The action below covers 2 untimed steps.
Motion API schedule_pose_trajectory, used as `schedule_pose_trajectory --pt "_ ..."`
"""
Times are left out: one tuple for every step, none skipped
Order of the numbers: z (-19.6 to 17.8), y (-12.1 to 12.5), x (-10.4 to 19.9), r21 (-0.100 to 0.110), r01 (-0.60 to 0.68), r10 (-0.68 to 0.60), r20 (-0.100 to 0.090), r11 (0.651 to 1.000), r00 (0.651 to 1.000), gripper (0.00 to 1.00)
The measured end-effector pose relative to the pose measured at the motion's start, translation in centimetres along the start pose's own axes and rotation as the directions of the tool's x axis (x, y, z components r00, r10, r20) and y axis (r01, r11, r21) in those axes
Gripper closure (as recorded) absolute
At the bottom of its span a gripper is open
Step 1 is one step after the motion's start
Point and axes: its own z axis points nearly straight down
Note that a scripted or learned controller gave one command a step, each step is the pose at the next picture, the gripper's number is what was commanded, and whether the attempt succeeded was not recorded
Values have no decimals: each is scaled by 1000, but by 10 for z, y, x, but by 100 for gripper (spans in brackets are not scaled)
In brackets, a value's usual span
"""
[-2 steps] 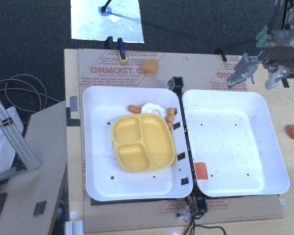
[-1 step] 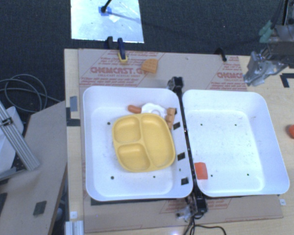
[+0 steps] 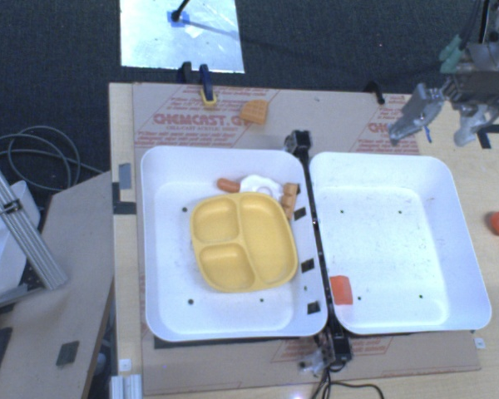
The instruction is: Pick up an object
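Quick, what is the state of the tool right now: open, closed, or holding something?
Tool: open, holding nothing; it sits above the far right corner of the right bin.

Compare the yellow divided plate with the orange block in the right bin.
The yellow divided plate is large with three compartments; the orange block is small and solid. The plate lies mid-floor in the left bin; the block sits against the near-left wall of the right bin. Both lie apart from the gripper.

Smooth yellow plastic tray (image 3: 243,243) (slightly glossy) lies in matt white plastic bin (image 3: 162,248).
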Motion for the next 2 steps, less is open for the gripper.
schedule_pose_trajectory --pt "-12 1 0 -4 3 -3 0 1000 1000 100" --pt "-11 1 0 -3 4 -4 0 1000 1000 0"
